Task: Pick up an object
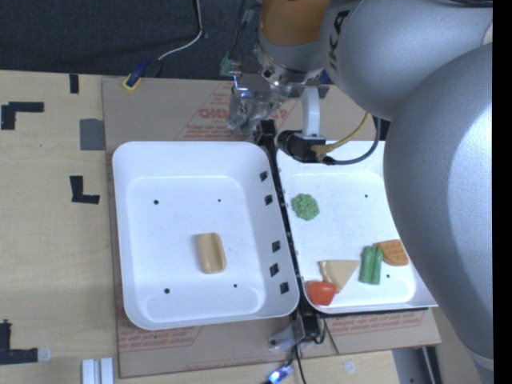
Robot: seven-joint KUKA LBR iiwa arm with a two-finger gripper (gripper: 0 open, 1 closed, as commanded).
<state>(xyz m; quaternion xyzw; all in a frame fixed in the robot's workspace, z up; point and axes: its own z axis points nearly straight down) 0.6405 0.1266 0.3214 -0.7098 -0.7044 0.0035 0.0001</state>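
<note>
My gripper (254, 112) hangs above the far edge of the bench, near the top of the divide between the two bins. A tan bread-like piece (210, 252) lies in the left bin (144, 162). The right bin (352, 174) holds a green broccoli piece (305, 206), a pale wedge (339, 272), a red piece (321, 293), a green stick (370, 264) and an orange cracker-like piece (394, 252). Nothing shows between the gripper's fingers.
The large grey arm (432, 118) covers the right side of the right bin. A black cable and connector (302, 144) hang over the right bin's far edge. Black clips (278, 250) line the divide. Cardboard (160, 106) lies under both bins.
</note>
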